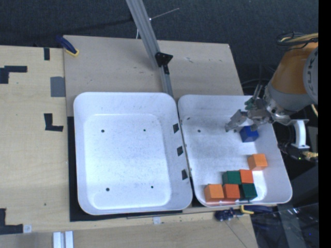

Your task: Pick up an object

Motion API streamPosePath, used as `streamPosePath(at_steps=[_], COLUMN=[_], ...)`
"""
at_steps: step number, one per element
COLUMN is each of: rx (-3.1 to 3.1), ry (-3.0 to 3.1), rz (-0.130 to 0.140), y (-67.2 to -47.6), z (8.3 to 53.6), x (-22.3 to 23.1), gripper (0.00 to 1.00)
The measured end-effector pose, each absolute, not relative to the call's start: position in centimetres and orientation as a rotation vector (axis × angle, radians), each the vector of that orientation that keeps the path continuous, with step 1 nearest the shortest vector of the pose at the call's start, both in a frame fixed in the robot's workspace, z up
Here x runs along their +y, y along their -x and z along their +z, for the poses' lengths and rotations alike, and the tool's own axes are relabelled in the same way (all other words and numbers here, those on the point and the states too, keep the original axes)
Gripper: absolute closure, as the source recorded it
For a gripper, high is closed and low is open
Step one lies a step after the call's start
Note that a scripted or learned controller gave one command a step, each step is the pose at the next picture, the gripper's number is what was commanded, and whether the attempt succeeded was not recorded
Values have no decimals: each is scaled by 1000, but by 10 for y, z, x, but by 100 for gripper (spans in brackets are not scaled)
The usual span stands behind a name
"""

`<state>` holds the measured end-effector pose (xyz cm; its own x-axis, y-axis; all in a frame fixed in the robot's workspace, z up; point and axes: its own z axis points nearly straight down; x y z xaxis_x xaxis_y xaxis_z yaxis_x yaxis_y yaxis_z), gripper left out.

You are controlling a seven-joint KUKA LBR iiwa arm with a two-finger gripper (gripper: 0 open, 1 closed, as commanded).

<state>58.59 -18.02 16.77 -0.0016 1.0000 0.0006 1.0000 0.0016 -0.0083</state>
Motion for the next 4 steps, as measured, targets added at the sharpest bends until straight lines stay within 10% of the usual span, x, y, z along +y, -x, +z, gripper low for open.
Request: streamPosePath(at_steps=[2,3,4], rx=[-2222,-2222,-2225], ry=[2216,2215,2221], rz=[4,2,-3], y=[-581,-581,-582], z=[91,101,145], x=[-175,-175,-169], gripper=[0,100,100])
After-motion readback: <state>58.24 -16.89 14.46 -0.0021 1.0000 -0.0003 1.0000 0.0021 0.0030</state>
